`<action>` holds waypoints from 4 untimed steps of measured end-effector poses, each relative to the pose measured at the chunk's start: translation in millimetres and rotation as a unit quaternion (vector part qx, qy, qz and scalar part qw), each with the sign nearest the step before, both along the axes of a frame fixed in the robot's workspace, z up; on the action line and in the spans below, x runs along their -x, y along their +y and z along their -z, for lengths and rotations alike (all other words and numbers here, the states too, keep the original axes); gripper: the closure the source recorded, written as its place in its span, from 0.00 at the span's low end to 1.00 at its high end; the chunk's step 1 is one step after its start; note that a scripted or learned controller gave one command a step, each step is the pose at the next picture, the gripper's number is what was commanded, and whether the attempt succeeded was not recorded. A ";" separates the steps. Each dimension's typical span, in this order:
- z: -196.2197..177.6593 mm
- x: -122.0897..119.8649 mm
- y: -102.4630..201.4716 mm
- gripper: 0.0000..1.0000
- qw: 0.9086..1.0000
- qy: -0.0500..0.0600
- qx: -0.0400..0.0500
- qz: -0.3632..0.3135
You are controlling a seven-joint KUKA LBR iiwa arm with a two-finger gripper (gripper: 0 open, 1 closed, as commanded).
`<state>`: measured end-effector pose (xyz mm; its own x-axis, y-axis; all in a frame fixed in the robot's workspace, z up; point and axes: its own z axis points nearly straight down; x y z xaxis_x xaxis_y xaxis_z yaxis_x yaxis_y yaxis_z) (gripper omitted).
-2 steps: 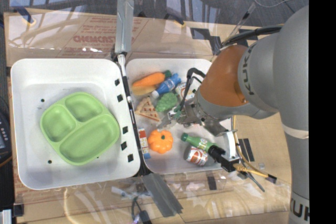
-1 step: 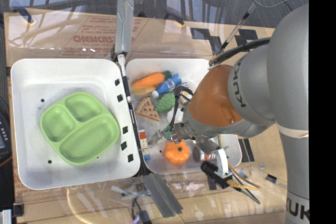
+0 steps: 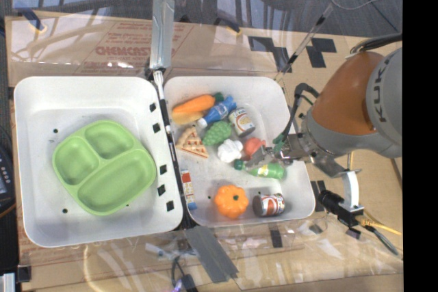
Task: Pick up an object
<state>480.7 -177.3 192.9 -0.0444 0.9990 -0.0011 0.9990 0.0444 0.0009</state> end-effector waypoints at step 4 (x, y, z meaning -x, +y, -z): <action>99.0 -141.1 15.1 0.00 0.988 -0.001 0.000 -0.154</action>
<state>621.8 -162.2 93.9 -0.3465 0.9381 -0.0023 0.9381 0.3465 0.0028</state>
